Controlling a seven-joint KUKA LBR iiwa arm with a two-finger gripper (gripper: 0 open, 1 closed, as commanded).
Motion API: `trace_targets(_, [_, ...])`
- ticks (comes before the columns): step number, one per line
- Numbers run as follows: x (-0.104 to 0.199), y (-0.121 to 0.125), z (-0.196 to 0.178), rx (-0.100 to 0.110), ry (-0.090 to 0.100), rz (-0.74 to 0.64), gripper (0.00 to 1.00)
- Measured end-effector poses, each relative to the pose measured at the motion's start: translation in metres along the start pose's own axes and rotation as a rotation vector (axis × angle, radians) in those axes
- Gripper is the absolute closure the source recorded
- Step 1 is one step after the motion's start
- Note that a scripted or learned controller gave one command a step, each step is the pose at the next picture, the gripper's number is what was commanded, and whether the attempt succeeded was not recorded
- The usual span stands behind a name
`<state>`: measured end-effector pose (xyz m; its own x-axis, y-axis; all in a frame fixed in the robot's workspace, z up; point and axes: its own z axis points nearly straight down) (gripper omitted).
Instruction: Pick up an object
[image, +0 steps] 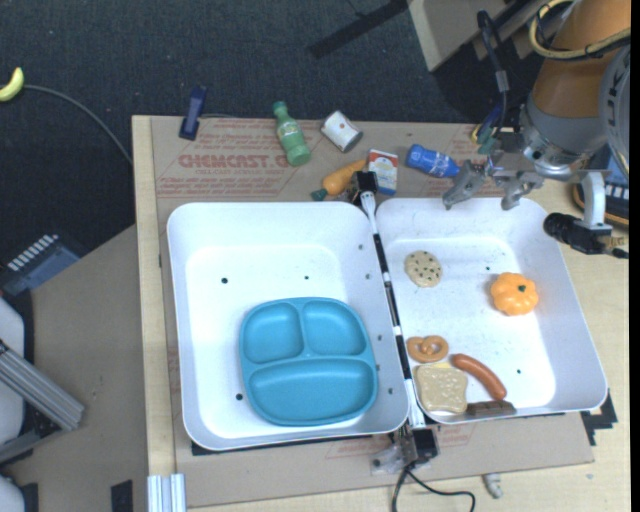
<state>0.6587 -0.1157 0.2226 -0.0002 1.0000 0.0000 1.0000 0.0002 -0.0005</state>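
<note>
Nearest the lens, low in the right bin (575, 330), lie a bread slice (441, 388), a sausage (480, 373) and a small pretzel (428, 348); the blue tray (307, 360) fills the left bin (200, 300). Further up the right bin sit a cookie (424, 268) and an orange pumpkin (514, 294) — any would do. At the upper right the gripper (487, 187) hangs over the bin's far rim, fingers spread, grasping nothing. Picking looks not yet begun — next it must choose a target, likely cookie or pumpkin, and descend squarely over it.
</note>
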Motion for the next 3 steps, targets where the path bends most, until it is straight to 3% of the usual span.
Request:
trace_targets(1, [-0.058,-0.016,0.079,0.001,-0.001,0.001,0.0])
trace_targets(2, [-0.096,-0.07,0.087,0.001,0.0,0.001,0.0])
trace_targets(3, [-0.083,-0.087,0.139,0.002,0.001,0.001,0.0])
